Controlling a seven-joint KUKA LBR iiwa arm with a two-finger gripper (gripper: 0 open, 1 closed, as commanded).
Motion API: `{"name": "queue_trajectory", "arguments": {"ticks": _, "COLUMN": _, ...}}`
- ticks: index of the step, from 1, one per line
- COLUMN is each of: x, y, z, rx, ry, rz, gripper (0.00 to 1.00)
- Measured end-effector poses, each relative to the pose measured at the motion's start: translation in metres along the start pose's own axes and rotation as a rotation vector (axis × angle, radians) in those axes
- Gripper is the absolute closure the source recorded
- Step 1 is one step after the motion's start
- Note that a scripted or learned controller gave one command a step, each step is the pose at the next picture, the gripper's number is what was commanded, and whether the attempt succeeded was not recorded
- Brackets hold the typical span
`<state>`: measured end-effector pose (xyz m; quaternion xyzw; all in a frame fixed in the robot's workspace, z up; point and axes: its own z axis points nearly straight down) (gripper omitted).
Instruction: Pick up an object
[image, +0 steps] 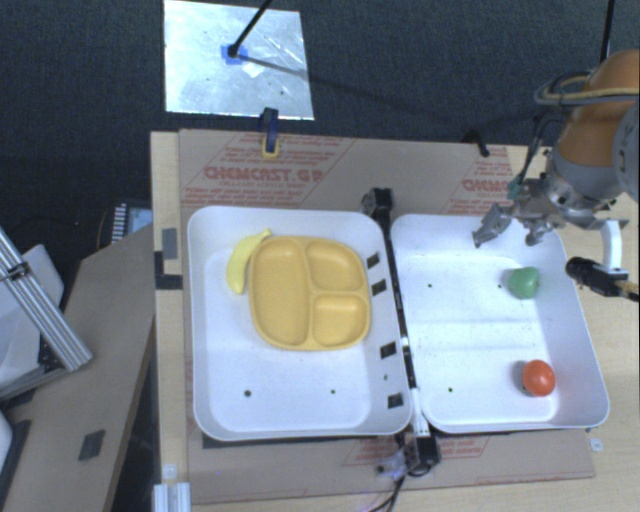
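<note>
- The hand (513, 232) is seen at the far edge of the right bin (455, 330), hanging from the grey arm (600, 130) that comes in from the right; an orange band is seen on the arm above the wrist.
- Its two fingers are spread apart, one tip to the left and one to the right, and nothing is held between them.
- A green ball-like object (522, 282) is found just near of the hand, resting on the floor of the right bin, close to its right wall and apart from the fingers.
- An orange-red round object (538, 377) is placed further toward the near right corner of the same bin, well apart from the green one.
- The left bin (215, 400) is set beside the right bin, the two walls touching along a dark strip of clips down the middle.
- A yellow divided plate (307, 292) with three compartments is laid in the left bin, toward its far half.
- A yellow banana (241, 261) is tucked at the plate's far left edge, touching it or partly under it.
- Both bins are carried on a brown printed board (290, 165) on the desk.
- A shiny metal sheet (238, 60) is seen beyond the board, far left, on dark ground.
</note>
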<state>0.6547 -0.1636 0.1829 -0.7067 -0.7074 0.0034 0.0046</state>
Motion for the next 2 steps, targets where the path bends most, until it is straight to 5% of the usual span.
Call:
{"name": "queue_trajectory", "arguments": {"ticks": 1, "x": 0.000, "y": 0.003, "z": -0.008, "rx": -0.013, "ry": -0.002, "rz": -0.003, "gripper": 0.00}}
{"name": "queue_trajectory", "arguments": {"ticks": 2, "x": 0.002, "y": 0.014, "z": 0.045, "rx": -0.010, "ry": -0.002, "rz": -0.006, "gripper": 0.00}}
